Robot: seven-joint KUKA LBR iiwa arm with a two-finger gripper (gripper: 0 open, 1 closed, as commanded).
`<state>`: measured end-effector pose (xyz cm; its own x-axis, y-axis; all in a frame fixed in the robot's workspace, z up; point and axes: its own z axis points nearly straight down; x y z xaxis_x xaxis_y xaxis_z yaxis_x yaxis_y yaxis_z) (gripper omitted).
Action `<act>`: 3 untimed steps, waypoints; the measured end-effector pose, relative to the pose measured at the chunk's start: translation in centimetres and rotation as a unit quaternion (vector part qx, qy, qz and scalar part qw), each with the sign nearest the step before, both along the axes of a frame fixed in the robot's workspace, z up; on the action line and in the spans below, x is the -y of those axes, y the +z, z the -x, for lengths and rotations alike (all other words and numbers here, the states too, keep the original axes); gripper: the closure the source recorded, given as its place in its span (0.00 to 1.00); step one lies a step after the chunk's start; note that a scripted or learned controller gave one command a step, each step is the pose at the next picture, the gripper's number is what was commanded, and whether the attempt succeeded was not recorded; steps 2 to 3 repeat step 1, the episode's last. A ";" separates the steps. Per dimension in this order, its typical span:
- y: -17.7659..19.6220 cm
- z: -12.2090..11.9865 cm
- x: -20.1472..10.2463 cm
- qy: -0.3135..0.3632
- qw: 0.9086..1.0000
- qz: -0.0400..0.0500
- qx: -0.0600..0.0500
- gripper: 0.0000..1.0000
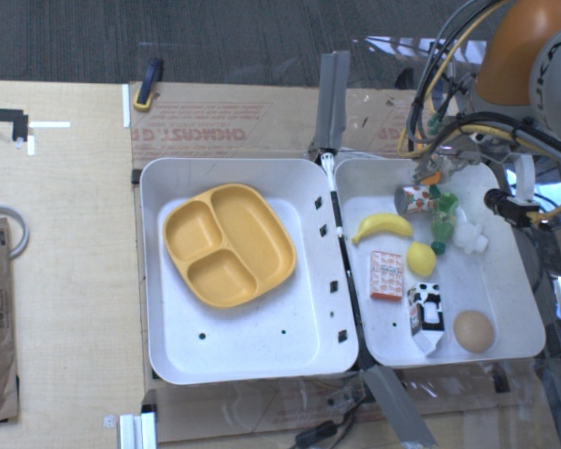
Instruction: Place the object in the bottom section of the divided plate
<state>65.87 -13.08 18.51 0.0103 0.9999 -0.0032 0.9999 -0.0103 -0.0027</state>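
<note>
Divided plate (229,243), glossy yellow, rounded, three-sectioned

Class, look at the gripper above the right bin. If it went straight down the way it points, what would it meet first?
Most likely the small orange and white carton, which lies right under the gripper, with the green toy beside it. Depth is hard to judge from this slanted view, so this is a best guess.
</note>
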 end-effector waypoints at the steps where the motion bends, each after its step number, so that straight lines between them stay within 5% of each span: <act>1: 2.7 6.8 -2.5 0.165 0.986 -0.001 0.001 1.00; 3: 2.7 6.8 -2.5 0.165 0.986 -0.001 0.001 1.00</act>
